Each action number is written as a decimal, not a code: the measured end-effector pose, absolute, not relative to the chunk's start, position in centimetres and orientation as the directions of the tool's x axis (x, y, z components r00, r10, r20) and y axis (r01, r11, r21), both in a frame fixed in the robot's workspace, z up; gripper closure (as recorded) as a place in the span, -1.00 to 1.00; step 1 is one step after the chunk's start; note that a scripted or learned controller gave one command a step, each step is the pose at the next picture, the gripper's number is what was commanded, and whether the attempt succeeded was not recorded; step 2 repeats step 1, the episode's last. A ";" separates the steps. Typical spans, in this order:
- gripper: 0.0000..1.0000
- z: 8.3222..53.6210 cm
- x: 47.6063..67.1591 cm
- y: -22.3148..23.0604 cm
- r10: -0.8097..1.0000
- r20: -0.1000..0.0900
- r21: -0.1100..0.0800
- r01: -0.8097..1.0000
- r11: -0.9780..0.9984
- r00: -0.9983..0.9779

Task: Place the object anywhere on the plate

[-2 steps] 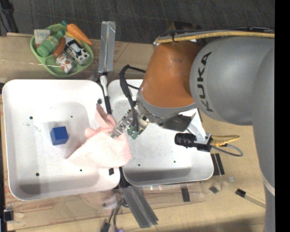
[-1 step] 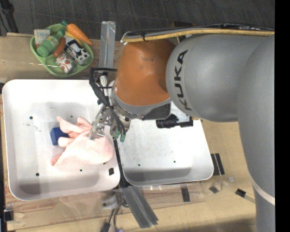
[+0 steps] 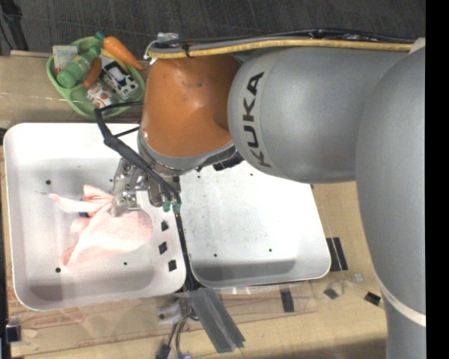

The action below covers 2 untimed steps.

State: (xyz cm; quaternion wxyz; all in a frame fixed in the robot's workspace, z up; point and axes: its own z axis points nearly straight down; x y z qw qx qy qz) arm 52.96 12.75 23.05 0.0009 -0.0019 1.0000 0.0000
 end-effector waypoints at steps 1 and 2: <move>-1.00 23.1 53.0 12.7 -0.004 -0.002 0.000 -0.004 1.000 -1.000; -1.00 23.1 53.0 12.7 -0.004 -0.002 0.000 -0.004 1.000 -1.000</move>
